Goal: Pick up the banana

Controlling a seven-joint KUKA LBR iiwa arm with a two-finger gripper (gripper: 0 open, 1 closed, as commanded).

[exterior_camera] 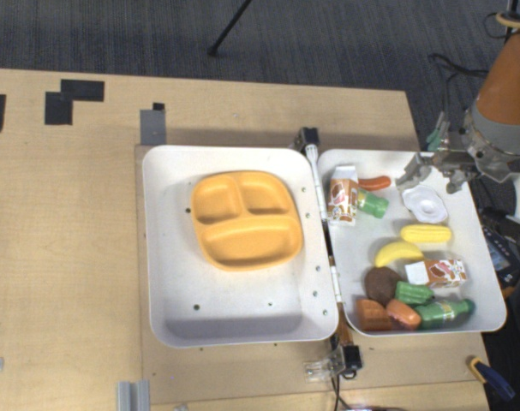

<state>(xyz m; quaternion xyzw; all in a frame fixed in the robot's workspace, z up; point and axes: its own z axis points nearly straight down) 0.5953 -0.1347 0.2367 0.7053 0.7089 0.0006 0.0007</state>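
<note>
STEP: approach | TOOL [435, 171]: fingers spread, holding nothing, above right bin [491, 255] far edge | TARGET: banana [398, 253] mid-bin, beside corn cob [426, 234] | METHOD: descend centred, fingers straddling the banana's short axis, clear of the cob.

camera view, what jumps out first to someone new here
The big orange compartment tray lying alone in the left bin draws the eye first. Next comes the right bin, crowded with toy food, the yellow banana near its middle. The gripper hovers over that bin's far edge.
</note>
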